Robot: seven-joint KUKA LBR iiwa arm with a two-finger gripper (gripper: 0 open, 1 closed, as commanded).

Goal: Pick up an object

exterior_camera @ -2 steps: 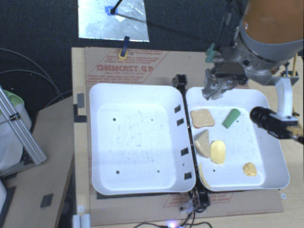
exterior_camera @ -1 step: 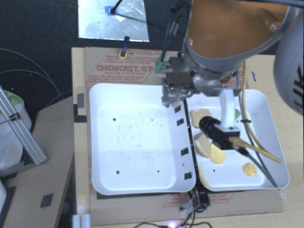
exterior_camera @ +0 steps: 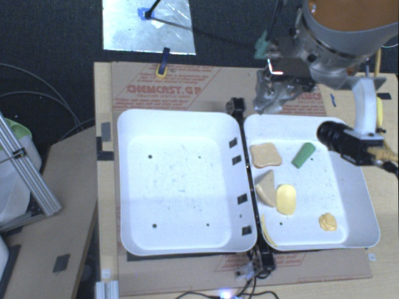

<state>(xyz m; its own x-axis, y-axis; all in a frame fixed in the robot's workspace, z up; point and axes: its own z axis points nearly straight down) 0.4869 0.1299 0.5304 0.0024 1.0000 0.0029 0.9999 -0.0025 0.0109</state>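
1. Over the far edge of the right bin (exterior_camera: 374, 229), near its far-left corner, hangs the gripper (exterior_camera: 274, 98) on the big grey and orange arm (exterior_camera: 346, 17).
2. Nobody can tell how wide the pincer is open, because it is dark and blurry there. Nothing can be seen held in it.
3. Five small things lie in the right bin, and any of them could be the one to pick up.
4. The tan toast piece (exterior_camera: 265, 155) lies near the far-left corner of that bin, closest to the gripper.
5. The green block (exterior_camera: 303, 155) lies just beside the toast, toward the far edge.
6. The pale wedge (exterior_camera: 266, 188) sits by the left wall, and the yellow oval (exterior_camera: 286, 199) touches it or almost does, in the middle of the bin.
7. The small orange-yellow lump (exterior_camera: 328, 222) rests near the right corner on the close side.
8. The left bin (exterior_camera: 124, 185) sits right beside the other, and their walls meet.
9. It looks like the very first step: the arm is up high and has not gone down for anything yet.
10. Next, the gripper probably needs to move over one thing, maybe the toast, go straight down, and squeeze it.
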